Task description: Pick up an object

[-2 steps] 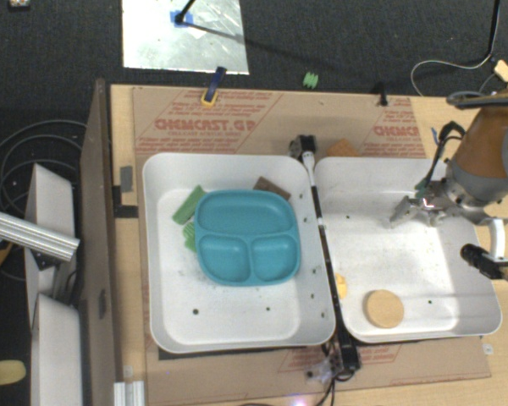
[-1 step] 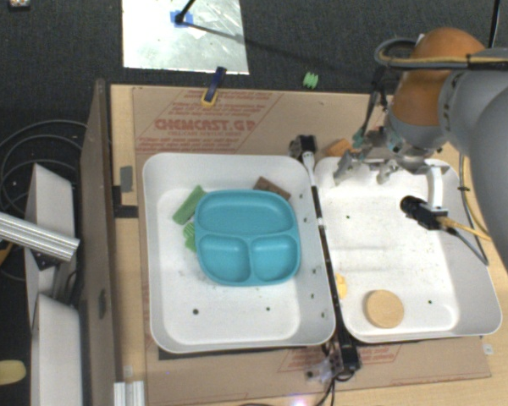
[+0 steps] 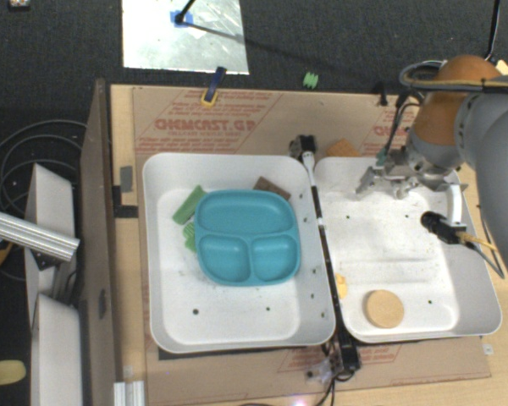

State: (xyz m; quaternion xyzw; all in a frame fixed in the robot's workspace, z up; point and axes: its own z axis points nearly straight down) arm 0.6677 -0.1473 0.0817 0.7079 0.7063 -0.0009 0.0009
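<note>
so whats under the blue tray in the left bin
A green piece pokes out at the blue tray's left edge and a brown one at its top right. Whatever else lies beneath is covered.

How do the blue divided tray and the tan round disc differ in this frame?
The blue divided tray lies in the left bin; the tan round disc lies in the right bin. The tray is far larger than the disc. The tray has three compartments; the disc looks plain and flat. Both lie flat, apart from the gripper.
</note>
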